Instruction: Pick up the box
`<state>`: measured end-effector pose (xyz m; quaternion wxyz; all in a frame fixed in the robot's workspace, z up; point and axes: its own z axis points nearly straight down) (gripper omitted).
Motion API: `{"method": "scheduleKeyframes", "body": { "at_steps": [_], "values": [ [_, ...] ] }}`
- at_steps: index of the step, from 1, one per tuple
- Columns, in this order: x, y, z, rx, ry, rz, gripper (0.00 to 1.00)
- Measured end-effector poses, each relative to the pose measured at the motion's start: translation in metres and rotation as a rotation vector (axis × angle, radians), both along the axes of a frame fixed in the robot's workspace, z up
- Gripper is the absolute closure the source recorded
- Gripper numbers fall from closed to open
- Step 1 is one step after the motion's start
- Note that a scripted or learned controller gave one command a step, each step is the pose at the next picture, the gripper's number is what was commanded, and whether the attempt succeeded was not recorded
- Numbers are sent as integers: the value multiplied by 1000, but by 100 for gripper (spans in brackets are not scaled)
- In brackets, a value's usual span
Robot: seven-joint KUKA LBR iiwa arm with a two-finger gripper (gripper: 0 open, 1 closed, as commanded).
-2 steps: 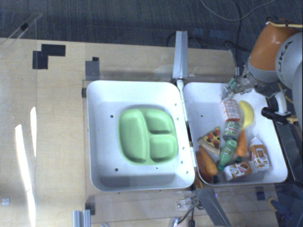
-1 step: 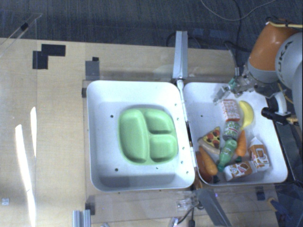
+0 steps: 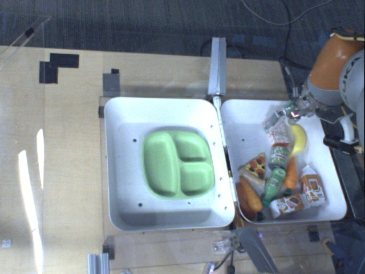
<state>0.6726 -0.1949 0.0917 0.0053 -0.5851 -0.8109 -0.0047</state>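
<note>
Your hand (image 3: 292,111) sits at the top right corner of the right bin (image 3: 242,124), low over a crumpled clear packet (image 3: 278,124). You cannot tell from this angle how it is set, and nothing can be seen gripped in it. The grey arm (image 3: 336,67) with its orange band comes in over the bin's right rim, which fits a reach toward that back corner of the pile.

The box (image 3: 311,188) you are after lies well apart from the hand, in the lower right of the same bin: an orange and white carton, lying flat against the right wall. A second, similar carton (image 3: 287,204) lies just beside it, toward the front edge, so you likely have two candidates.

Everything loose is heaped on the right bin's right side. Count one banana (image 3: 297,140), one carrot (image 3: 291,173), one green bottle (image 3: 274,178), one pizza slice (image 3: 255,167) and one brownish sausage-shaped piece (image 3: 248,196).

The left bin (image 3: 122,210) holds one green divided tray (image 3: 177,162), with three compartments, lying centred. Both bins rest side by side on the desk (image 3: 57,153).
</note>
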Motion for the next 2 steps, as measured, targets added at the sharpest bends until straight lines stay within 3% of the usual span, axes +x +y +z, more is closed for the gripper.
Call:
{"method": "scheduleKeyframes", "body": {
  "at_steps": [1,2],
  "values": [
    [2,-4,11,-12,-14,1,100],
    [-2,48,125,-15,-12,-206,100]
  ]
}}
